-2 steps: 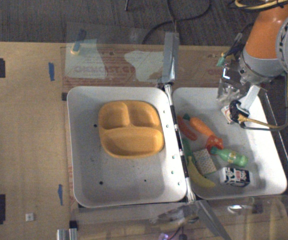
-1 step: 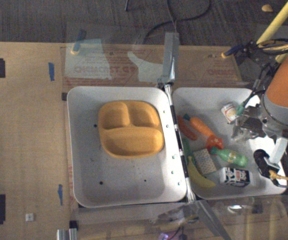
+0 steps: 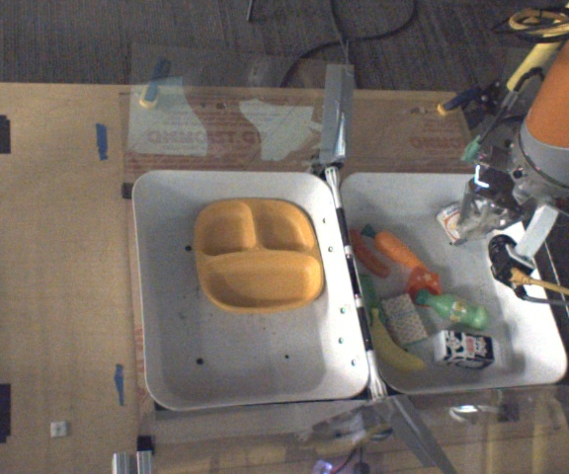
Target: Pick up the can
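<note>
Pincer [image 3: 470, 215] sits over the can [image 3: 452, 223]; grip state can't be told.

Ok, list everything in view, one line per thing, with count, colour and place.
bins: two, white, side by side on the bench
divided tray: one, orange-yellow, in the left bin
can: one, silver with red, right bin's far side, under the gripper
carrot: one, orange, right bin
bottle: one, green, right bin
banana: one, yellow, right bin's near-left corner
carton: one, black and white, right bin's near edge
gripper: one, metal, over the can
arm: one, grey and orange, far right
</note>
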You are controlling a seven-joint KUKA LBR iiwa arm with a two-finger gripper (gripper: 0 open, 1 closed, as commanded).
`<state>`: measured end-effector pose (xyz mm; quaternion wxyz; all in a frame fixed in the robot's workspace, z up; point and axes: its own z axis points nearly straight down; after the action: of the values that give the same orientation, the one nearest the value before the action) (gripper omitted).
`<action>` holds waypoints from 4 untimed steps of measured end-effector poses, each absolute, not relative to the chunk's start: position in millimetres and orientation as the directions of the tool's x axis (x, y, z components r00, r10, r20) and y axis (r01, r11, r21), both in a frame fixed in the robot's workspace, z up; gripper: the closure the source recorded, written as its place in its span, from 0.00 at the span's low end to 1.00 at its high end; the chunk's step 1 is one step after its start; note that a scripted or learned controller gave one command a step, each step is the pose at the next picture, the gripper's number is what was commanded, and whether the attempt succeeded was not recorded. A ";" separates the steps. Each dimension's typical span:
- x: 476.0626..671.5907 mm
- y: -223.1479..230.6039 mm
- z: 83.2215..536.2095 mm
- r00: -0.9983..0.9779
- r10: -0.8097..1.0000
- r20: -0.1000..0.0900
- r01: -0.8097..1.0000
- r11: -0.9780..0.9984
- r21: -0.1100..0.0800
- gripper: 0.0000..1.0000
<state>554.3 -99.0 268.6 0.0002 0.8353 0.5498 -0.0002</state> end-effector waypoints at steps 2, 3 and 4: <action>560.7 -5.7 241.1 0.549 0.836 -0.001 0.836 -0.549 -0.002 1.00; 512.0 -19.8 213.4 0.549 0.836 -0.002 0.836 -0.549 -0.004 1.00; 531.5 10.4 183.8 0.416 0.909 -0.001 0.909 -0.416 -0.005 1.00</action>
<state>531.5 10.4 183.8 -0.0017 0.8415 0.5403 -0.0016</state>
